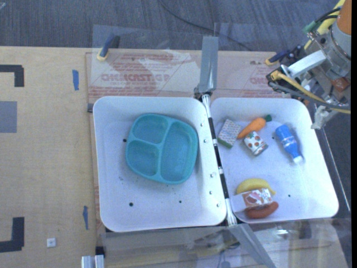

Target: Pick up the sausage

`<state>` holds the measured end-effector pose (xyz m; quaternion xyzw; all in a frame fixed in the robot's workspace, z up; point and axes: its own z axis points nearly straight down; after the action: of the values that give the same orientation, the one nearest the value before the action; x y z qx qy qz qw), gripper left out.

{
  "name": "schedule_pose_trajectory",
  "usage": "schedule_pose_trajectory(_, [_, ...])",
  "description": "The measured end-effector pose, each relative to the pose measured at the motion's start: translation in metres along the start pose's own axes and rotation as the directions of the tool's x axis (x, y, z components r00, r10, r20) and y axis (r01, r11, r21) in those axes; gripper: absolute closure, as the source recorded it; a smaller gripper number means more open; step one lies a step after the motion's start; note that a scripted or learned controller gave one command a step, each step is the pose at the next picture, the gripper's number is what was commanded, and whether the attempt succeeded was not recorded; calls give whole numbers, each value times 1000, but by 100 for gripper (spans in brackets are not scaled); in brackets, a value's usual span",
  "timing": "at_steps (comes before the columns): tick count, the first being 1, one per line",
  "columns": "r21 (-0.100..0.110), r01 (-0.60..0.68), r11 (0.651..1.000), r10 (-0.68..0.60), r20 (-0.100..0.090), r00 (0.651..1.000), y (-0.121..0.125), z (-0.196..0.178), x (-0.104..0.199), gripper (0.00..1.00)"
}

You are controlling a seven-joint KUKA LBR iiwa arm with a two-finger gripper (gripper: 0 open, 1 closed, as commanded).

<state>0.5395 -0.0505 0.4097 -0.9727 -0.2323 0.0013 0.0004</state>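
We see the claw point(322, 113) at the upper right, over the far right corner of the right bin point(329, 175). It hangs at the end of the grey arm point(334, 54), among cables and a white bracket. From this angle we cannot tell if the claw is apart or together, and we see nothing between its tips. It touches none of the things in the bin.

The sausage point(261, 210) lies in the right bin, near the front edge, close to the wall that divides the two bins. It is reddish-brown and lies almost across the view. A small red and white packet point(257, 197) rests just behind it and touches it, and a banana point(252, 185) lies just behind the packet. The sausage is well apart from the claw.

Further back in the same bin we see a carrot point(252, 127), a small patterned box point(229, 133), a small can point(255, 144) and a blue bottle point(288, 142).

The left bin point(111, 205) holds a teal divided plate point(162, 148). Both bins stand on the surface point(44, 161).
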Motion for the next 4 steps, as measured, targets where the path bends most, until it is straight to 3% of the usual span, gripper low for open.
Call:
schedule_pose_trajectory(1, [1, 9, 1000, -9, 3, 1000, -3, -10, 2, 100])
schedule_pose_trajectory(2, [1, 9, 1000, -9, 3, 1000, -3, -10, 2, 0])
schedule_pose_trajectory(3, [1, 16, 1000, -16, 5, 1000, -5, -19, 5, 100])
schedule_pose_trajectory(4, [2, 16, 1000, -16, 5, 1000, -5, -19, 5, 0])
